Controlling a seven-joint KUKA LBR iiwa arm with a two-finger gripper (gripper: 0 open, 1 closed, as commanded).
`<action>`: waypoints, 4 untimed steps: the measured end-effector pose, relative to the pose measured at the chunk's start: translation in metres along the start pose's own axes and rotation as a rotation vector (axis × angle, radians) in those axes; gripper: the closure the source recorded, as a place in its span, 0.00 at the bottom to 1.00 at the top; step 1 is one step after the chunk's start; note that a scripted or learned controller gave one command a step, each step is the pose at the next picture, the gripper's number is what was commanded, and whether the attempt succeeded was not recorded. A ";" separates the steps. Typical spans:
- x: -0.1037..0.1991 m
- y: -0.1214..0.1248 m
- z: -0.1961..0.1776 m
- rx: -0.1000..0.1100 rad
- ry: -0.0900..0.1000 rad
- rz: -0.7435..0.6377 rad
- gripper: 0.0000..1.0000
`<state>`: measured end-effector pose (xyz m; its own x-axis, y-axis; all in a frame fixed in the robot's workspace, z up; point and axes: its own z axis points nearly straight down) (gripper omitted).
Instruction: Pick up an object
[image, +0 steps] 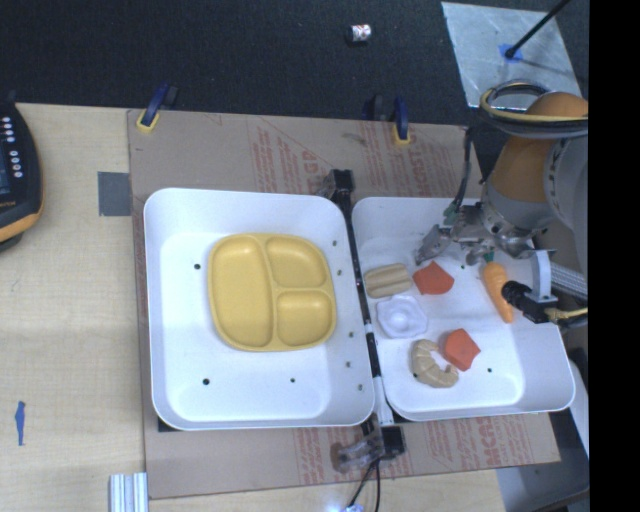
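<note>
Two shallow white bins sit mid-frame on your table. Your end effector (447, 237) hovers at the right bin's (540, 385) upper edge, just above the red block (433, 279), likely lining up a grasp; its grip state cannot be told.

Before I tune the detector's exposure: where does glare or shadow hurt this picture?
Camera view: the left bin is bright, nearly washed out along its rim; the gripper casts soft shadow on the right bin; the clear cup barely stands out against white.
</note>
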<state>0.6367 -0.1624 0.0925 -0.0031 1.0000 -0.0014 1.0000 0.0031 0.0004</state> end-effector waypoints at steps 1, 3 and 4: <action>0.022 -0.021 0.001 0.007 0.001 -0.003 0.00; 0.011 -0.017 0.001 0.007 0.002 -0.001 0.00; 0.022 -0.032 0.001 0.007 0.001 0.000 0.00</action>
<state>0.6046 -0.1407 0.0916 -0.0026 1.0000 -0.0002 1.0000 0.0026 -0.0067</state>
